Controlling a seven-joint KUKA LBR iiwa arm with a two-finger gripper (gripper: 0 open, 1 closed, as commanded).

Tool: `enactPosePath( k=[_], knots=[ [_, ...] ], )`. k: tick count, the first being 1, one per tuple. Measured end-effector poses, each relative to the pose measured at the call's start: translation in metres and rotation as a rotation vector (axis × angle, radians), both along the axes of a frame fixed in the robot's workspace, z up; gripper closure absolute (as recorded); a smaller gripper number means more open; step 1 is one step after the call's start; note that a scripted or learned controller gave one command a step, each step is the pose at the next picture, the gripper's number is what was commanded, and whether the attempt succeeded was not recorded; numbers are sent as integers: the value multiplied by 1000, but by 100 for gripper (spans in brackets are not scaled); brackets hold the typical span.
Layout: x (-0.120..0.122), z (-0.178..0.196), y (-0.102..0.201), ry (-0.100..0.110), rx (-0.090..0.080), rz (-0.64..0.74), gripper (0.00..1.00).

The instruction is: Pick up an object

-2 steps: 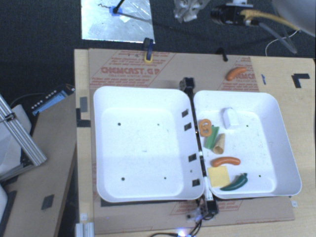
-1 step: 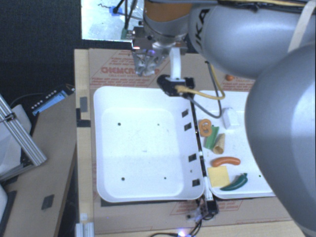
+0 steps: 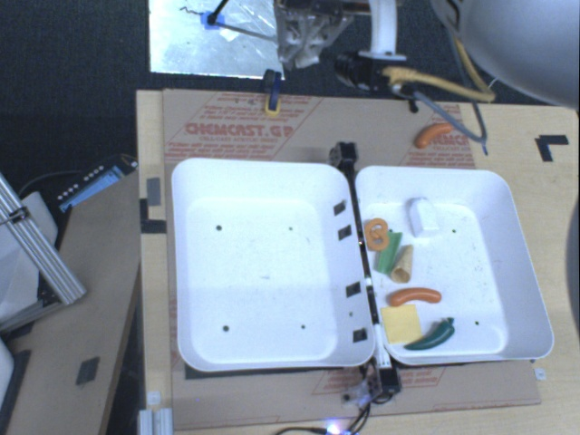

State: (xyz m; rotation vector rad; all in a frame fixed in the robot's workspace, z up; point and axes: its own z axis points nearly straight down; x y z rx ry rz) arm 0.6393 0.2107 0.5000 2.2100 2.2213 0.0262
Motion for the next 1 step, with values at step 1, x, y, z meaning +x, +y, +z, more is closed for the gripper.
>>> enactPosePath(
  k=[1],
  knots=[
    [-87,38,24,15,-2,4,100]
  ],
)
